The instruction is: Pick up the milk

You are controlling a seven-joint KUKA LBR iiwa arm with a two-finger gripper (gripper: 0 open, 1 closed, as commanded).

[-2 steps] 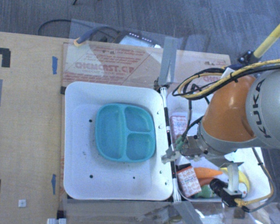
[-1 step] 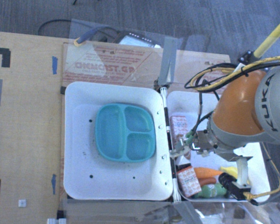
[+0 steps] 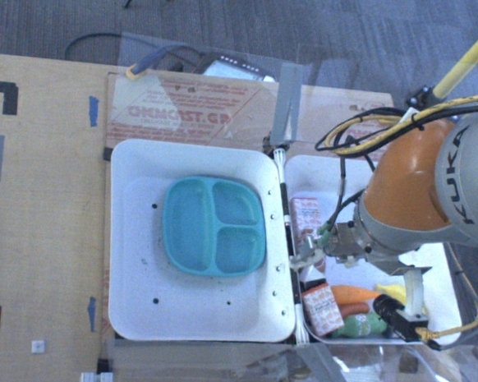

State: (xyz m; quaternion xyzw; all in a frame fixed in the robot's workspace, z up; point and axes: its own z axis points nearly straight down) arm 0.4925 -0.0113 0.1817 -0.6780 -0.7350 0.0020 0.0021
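Although two small cartons lie in the right bin, the one I take for the milk is the pale one with the red label. It lies flat near the bin's left wall, just beside the divider between the two bins. The gripper hangs just below it in the view, close to the same wall, and whether it is released or clenched I cannot make out, since the wrist and cables hide too much. Nothing can be seen in its grasp. A second carton, darker red, lies further down, touching or nearly touching a carrot, with a green item and a banana close by. The left bin holds a teal plate. The milk is probably light and fairly stiff, with smooth faces that may slip, and thin walls that would dent under a hard squeeze. Lying flat, it is best taken across its narrow width near the middle, with moderate force. The wall close on its left leaves little room on that side, so a grip along the wall's direction looks safer. A glancing touch could simply slide it away.
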